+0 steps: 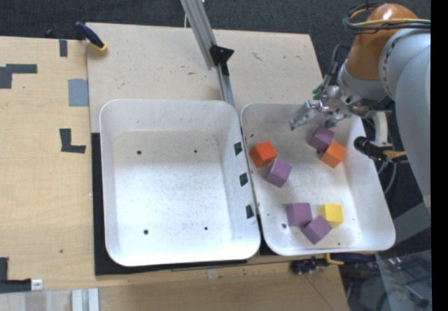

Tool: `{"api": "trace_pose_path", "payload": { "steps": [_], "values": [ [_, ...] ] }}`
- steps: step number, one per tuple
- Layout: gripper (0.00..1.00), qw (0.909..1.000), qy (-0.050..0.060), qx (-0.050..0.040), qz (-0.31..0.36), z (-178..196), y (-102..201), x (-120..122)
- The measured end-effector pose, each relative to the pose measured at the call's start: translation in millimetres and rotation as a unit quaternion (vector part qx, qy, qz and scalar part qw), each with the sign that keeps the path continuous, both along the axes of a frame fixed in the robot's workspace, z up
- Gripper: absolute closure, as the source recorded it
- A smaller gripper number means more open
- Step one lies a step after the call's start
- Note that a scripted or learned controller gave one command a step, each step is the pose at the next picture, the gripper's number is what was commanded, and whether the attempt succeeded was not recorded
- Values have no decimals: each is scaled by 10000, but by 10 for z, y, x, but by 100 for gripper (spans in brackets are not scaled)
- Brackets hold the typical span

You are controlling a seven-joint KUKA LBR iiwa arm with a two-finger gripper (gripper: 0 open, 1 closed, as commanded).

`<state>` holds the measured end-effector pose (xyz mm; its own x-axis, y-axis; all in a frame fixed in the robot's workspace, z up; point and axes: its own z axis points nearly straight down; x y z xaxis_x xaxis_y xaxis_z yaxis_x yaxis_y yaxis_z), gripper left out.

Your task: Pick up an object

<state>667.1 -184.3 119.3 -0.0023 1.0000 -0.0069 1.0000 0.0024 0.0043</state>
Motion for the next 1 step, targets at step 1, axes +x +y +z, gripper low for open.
{"api": "trace_pose_path", "payload": {
  "steps": [1],
  "values": [
    [0, 10000, 21, 19, -3, -270, -3, 4]
  ]
}}
